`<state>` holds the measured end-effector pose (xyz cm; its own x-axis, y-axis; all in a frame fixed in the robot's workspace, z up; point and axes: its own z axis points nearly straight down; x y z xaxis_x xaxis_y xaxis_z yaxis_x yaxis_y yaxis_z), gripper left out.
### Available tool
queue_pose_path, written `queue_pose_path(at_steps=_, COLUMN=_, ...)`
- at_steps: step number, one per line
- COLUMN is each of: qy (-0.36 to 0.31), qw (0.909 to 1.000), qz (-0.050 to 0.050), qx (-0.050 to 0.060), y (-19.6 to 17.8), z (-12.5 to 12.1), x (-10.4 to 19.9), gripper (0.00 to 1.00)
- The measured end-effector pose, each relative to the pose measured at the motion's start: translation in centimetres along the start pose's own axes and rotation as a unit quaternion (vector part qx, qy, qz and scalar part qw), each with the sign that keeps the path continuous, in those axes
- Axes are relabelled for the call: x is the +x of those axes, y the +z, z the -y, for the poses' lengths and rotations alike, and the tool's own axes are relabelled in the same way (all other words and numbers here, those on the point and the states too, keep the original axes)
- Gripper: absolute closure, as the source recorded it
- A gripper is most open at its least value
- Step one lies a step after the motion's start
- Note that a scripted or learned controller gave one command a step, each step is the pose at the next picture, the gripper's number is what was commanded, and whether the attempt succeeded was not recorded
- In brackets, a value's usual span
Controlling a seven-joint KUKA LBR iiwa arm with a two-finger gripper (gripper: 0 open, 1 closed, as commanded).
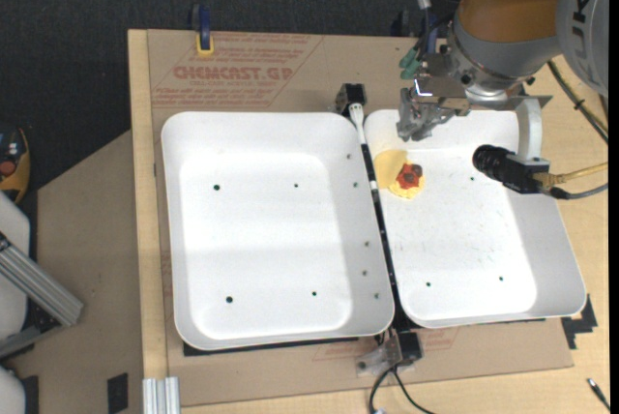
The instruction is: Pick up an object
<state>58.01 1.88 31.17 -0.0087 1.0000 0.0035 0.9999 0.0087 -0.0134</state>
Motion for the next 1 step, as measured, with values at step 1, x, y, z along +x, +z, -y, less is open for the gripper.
queue_pose_path(at_steps=1, qy=0.004, qw=0.9999, qz=0.002, qx=-0.009, y=-1.63, z=-1.87, x=-1.2, gripper=1.0)
